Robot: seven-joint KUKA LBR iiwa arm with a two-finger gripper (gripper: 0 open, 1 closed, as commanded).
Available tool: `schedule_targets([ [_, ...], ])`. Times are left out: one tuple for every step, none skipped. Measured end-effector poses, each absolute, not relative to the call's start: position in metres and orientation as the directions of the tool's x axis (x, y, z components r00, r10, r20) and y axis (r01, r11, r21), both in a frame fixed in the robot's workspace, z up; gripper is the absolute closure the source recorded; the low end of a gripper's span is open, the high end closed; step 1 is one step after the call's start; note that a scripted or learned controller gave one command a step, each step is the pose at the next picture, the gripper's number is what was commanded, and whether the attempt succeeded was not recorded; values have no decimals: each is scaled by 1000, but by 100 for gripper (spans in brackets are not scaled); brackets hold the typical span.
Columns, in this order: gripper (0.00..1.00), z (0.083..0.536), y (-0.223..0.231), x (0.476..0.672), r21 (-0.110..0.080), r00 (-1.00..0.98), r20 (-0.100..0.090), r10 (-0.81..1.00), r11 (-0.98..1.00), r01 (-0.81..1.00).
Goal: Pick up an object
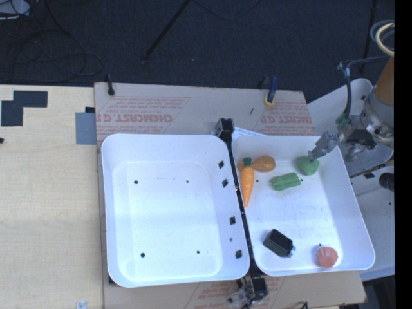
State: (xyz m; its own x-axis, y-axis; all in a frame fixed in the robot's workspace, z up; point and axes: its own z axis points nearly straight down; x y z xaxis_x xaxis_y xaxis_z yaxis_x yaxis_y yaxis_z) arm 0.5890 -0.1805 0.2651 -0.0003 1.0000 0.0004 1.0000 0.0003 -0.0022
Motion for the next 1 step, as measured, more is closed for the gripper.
schedule_targets([
  [0, 536, -183, 607, 15, -3, -6, 1000, 3, 1000],
])
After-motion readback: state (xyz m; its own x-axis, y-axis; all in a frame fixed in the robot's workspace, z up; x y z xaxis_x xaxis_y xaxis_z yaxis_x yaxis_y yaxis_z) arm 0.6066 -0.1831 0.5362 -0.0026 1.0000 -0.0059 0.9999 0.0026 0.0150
